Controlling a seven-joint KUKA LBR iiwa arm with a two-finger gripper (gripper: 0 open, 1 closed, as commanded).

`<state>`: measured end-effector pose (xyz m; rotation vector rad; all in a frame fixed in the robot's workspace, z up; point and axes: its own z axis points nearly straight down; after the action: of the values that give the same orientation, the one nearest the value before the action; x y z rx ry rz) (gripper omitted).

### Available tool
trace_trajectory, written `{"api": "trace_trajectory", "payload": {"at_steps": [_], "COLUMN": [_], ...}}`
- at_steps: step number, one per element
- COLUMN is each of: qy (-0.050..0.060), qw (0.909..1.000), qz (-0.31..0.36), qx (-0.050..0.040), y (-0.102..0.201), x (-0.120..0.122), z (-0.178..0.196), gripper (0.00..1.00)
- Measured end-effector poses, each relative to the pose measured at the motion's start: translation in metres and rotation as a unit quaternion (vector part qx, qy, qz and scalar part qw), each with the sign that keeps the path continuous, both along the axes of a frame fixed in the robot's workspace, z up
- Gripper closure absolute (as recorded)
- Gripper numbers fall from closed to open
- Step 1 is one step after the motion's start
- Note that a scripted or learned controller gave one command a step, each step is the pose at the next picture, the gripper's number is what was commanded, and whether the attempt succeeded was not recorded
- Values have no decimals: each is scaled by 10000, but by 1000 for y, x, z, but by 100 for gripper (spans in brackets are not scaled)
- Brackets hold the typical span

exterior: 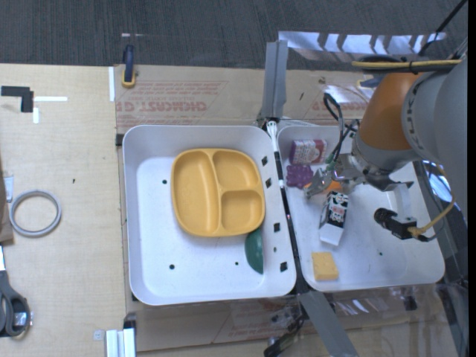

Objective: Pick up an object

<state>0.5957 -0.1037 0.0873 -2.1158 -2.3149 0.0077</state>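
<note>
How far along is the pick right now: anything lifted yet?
Done: the arm is over the right bin, its gripper low among the items. In hand: it sits beside the black-and-white carton and purple lump, nothing visibly gripped. Left: the grasp and lift. The yellow sponge block lies untouched.

- The grey arm [439, 117] reaches in from the right, its orange band [387, 114] bulging just above the wrist.
- The wrist bends down and leftward, ending in the gripper [325, 183].
- The fingers sit too dark and small to read.
</note>
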Motion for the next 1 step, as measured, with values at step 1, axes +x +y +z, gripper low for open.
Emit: {"api": "trace_trajectory", "payload": {"at_steps": [1], "qy": [77], "qw": [9986], "qz": [-526], "qx": [2], "y": [-24], "x": [54], "z": [-2], "gripper": [0]}}
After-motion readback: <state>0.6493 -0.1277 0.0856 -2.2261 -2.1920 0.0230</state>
